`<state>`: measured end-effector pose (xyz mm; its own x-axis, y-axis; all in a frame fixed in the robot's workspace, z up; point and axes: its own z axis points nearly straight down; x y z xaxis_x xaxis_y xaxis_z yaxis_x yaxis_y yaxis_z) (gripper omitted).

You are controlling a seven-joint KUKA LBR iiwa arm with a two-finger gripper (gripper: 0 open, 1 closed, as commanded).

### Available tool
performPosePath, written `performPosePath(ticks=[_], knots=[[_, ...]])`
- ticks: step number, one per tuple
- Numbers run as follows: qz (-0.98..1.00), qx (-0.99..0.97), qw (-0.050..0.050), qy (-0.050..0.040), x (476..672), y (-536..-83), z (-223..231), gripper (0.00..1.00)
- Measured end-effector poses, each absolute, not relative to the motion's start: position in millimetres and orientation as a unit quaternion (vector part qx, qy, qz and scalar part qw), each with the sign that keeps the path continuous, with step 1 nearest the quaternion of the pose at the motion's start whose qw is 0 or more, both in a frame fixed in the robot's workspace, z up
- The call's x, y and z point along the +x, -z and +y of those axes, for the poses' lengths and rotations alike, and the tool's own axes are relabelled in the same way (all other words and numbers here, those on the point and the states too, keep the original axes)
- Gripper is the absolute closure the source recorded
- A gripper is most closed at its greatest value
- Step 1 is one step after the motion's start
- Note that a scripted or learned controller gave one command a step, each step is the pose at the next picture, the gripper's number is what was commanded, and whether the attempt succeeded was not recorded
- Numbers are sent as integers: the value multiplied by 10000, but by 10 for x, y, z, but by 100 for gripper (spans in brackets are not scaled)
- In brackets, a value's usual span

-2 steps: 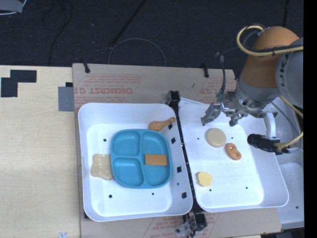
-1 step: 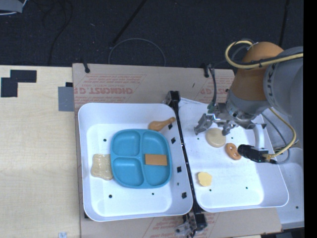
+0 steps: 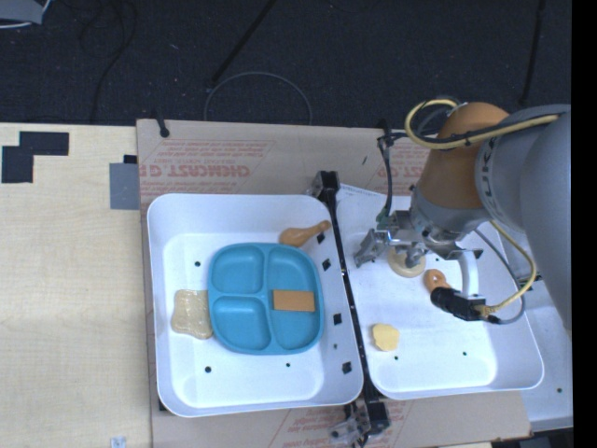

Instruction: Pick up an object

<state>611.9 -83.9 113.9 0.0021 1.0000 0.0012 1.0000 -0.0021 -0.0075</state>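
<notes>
My gripper (image 3: 403, 246) is low over the back of the right bin (image 3: 466, 367), under the orange wrist band. A beige round piece (image 3: 407, 267) lies directly beneath it, partly hidden by it. Whether they touch is unclear. An orange piece (image 3: 436, 277) sits just to the right of the beige one. A small yellow piece (image 3: 385, 336) lies nearer the bin's front left.
The left bin (image 3: 177, 362) holds a blue divided plate (image 3: 244, 299) with a brown rectangular slab (image 3: 294, 301) on it, a pale bread slice (image 3: 191, 314) at its left and a tan drumstick (image 3: 303, 234) at the back. A black divider (image 3: 340, 278) separates the bins. Yellow cables (image 3: 518, 287) loop off the arm.
</notes>
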Motion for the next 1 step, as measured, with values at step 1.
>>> performPosePath(ticks=[1], knots=[[-7065,-7077,-24,-6,6138,-909,-846,0]])
